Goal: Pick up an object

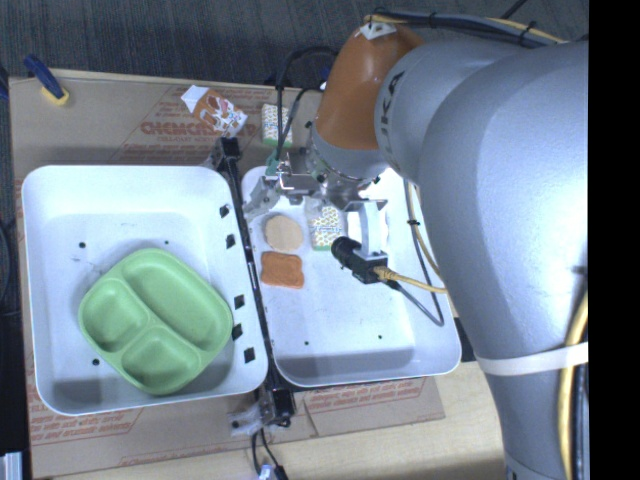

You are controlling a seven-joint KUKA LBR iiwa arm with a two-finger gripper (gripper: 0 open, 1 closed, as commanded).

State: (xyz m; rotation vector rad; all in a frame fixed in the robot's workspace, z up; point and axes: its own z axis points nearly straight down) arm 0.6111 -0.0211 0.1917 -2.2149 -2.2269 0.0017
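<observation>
A tan round piece (283, 232) and an orange block (282, 270) lay close together in the right bin (345, 363), likely as pick targets. The gripper (300, 183) hung just above them. A green divided tray (155, 318) sat in the left bin (50, 258)

Two white bins (40, 268); one green tray (155, 318) in one; one tan disc (283, 233) and one orange block (282, 269) in the other.
</observation>
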